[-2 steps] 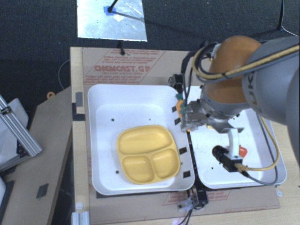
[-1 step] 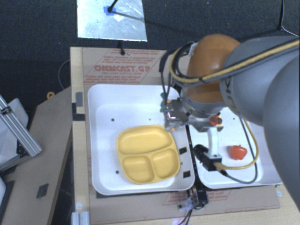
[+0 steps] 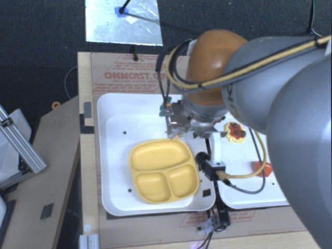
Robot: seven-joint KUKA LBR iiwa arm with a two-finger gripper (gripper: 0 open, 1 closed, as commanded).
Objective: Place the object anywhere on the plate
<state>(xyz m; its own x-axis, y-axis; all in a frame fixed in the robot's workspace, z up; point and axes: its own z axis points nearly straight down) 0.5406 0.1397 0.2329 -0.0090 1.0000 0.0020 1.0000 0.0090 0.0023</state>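
On the cardboard-lined bench (image 3: 129, 71), white bin (image 3: 116, 118) with yellow plate (image 3: 163, 170); gripper (image 3: 179, 126) state unclear.

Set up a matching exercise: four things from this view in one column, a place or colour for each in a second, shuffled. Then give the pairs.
Things:
1. divided plate
2. red-topped toy
3. orange-red object
4. foil sheet

Descriptions:
A. silver, beyond the bins on dark cloth
B. yellow, in the left bin
C. right bin, nearer the far rim
D. right bin, partly behind the arm

Pairs: 1-B, 2-C, 3-D, 4-A
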